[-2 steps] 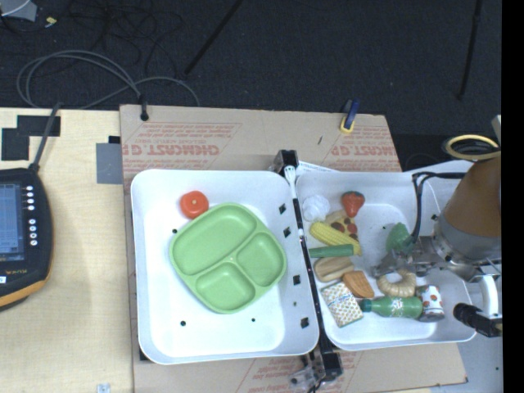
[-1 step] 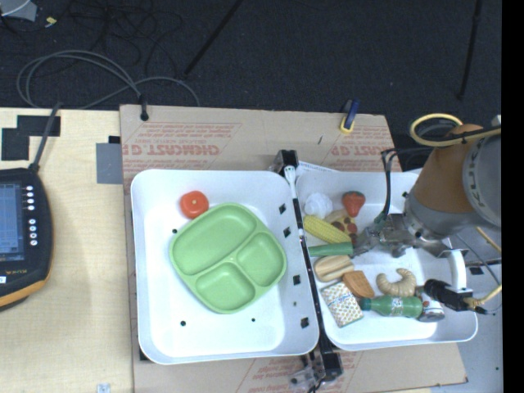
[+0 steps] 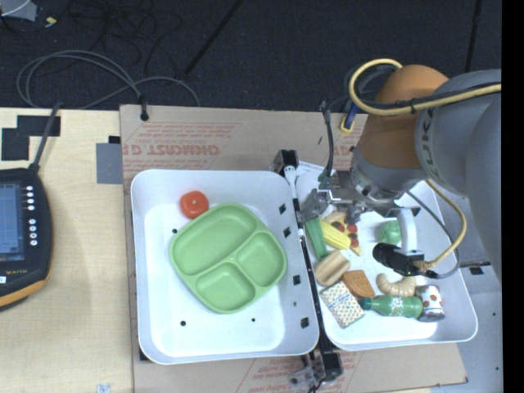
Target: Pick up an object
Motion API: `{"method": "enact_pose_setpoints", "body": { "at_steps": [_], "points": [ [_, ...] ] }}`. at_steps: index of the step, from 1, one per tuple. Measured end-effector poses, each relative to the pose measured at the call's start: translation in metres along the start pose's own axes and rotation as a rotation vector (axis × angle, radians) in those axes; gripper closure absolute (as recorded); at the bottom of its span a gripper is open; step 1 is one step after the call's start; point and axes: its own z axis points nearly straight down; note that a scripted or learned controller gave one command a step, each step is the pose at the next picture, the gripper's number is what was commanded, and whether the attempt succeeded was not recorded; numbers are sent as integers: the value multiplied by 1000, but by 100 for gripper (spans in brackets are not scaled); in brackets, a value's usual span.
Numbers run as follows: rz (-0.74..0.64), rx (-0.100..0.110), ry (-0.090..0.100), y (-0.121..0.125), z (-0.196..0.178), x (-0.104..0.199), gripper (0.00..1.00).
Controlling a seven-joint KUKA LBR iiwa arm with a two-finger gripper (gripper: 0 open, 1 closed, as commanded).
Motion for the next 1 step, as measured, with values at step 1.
{"method": "enact_pose_setpoints", "body": {
  "at_steps": [1],
  "points": [
    [12,18,-5,-4,-1,-10,100]
  ]
}}
